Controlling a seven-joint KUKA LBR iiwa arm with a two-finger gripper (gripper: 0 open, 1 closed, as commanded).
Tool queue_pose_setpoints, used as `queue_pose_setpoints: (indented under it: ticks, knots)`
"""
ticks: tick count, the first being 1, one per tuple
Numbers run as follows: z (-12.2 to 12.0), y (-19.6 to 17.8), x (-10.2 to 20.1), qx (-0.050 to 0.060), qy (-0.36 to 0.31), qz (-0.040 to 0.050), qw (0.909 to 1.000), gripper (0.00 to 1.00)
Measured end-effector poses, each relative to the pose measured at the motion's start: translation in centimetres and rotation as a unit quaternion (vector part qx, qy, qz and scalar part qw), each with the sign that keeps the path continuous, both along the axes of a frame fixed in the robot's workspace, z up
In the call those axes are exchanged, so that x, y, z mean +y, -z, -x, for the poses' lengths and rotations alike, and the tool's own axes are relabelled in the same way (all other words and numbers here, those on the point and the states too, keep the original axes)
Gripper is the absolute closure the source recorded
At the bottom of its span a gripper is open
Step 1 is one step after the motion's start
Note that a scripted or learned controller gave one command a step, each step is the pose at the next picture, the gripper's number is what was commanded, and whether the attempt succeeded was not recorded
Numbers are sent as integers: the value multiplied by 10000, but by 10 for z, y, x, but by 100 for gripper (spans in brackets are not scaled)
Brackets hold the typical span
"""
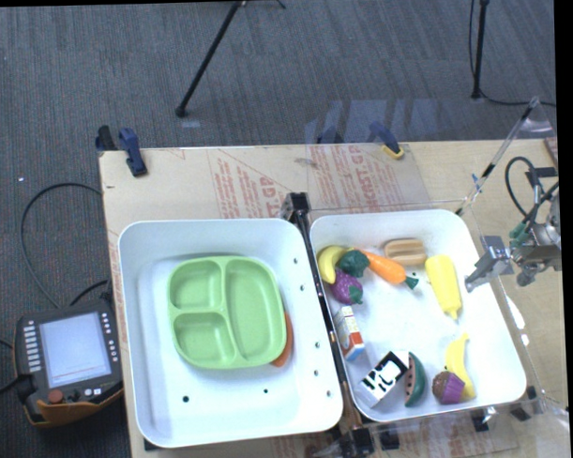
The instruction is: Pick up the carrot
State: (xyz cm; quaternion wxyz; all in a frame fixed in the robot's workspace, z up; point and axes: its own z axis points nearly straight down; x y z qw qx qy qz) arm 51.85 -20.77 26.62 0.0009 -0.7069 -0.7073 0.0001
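The carrot [385, 266] is orange with a green tip. It lies at a slant in the upper middle of the right bin [488, 357], between a dark green vegetable [353, 263] and a yellow corn cob [443, 284]. My gripper [502, 261] hangs at the right bin's right rim, well to the right of the carrot and apart from it. Nothing shows in its grasp.
Around the carrot lie a lemon [329, 260], a purple vegetable [348, 288], a bread roll [405, 250], a small carton [349, 332], a black-and-white box [385, 372], a watermelon slice [417, 378] and a banana [460, 354]. The left bin [147, 388] holds a green divided plate [226, 312].
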Motion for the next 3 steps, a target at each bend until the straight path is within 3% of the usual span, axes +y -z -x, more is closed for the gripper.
queue_pose_setpoints:
  ticks: [1,2,3]
  knots:
    - [-58,86,22,54,312,-22,9995,0]
    - [-95,182,56,23,145,-27,9999,0]
    - [-95,170,56,48,130,-29,9999,100]
